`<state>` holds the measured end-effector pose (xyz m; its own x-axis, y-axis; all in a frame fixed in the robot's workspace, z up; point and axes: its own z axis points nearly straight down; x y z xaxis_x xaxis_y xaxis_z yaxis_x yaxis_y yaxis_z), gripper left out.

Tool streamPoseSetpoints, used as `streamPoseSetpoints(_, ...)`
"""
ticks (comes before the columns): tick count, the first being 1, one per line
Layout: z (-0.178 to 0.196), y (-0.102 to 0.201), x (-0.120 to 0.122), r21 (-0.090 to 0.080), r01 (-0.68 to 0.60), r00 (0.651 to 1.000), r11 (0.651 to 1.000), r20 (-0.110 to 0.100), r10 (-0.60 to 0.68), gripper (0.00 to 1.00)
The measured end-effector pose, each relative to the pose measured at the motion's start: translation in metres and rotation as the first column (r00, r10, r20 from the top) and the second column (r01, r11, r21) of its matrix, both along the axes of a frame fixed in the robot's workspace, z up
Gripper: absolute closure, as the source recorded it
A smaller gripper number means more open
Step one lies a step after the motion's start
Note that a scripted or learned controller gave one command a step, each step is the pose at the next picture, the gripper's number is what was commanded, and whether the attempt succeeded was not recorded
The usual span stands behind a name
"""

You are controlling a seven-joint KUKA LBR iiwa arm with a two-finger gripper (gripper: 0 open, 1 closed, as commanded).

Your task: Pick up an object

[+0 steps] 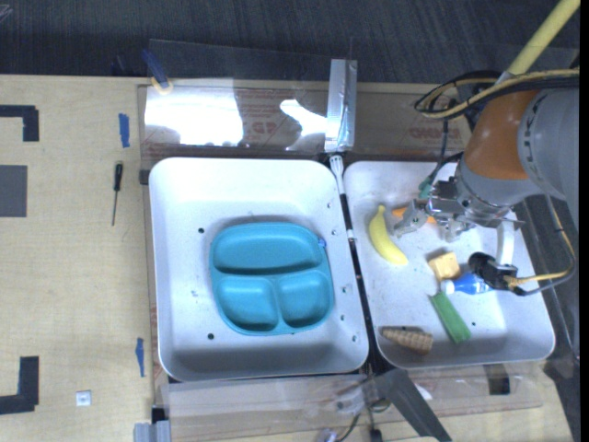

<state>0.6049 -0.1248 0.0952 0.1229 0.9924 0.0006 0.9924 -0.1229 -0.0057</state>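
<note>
A blue tray filled the left bin, out of play. Right of the tray, the right bin held the pickable things: a banana, a cone, a yellow block, a green stick. The hand hung just right of the banana, seemingly lining up on it; whether its fingers were apart, I cannot tell.

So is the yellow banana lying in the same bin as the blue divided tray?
No, the yellow banana lies in the right white bin, the blue divided tray in the left one.
</note>
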Motion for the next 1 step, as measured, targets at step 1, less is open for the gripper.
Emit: streamPoseSetpoints(1, -0.0077, -0.0083, -0.0704, -0.003, -0.11, 0.994, 0.994, 0.01, 0.11, 0.0)
